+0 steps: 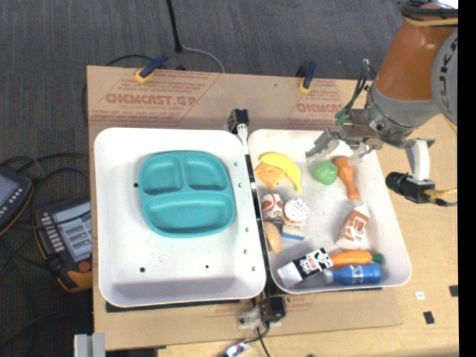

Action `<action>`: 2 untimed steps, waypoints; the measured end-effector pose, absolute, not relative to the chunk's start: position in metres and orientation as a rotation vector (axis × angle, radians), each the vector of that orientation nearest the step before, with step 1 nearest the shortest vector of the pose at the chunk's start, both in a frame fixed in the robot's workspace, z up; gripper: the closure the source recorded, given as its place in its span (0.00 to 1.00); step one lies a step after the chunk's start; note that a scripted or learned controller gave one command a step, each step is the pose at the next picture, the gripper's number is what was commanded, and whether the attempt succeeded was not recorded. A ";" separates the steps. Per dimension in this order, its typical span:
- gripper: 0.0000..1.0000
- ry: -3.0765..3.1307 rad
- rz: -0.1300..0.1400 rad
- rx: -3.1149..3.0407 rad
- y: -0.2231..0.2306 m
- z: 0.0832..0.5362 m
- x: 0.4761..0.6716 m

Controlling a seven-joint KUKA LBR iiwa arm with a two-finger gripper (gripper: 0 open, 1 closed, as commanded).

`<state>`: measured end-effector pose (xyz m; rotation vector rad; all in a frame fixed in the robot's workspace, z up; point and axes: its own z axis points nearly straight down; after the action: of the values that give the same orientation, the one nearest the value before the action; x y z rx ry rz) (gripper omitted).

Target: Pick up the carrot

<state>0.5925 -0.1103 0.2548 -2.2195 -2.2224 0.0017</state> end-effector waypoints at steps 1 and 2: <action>0.00 -2.249 0.003 -2.197 -0.183 0.268 0.638; 0.00 -2.526 0.002 -1.868 -0.218 0.128 0.654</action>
<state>0.6537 -0.2178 0.1282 -1.8676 -2.5264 0.0024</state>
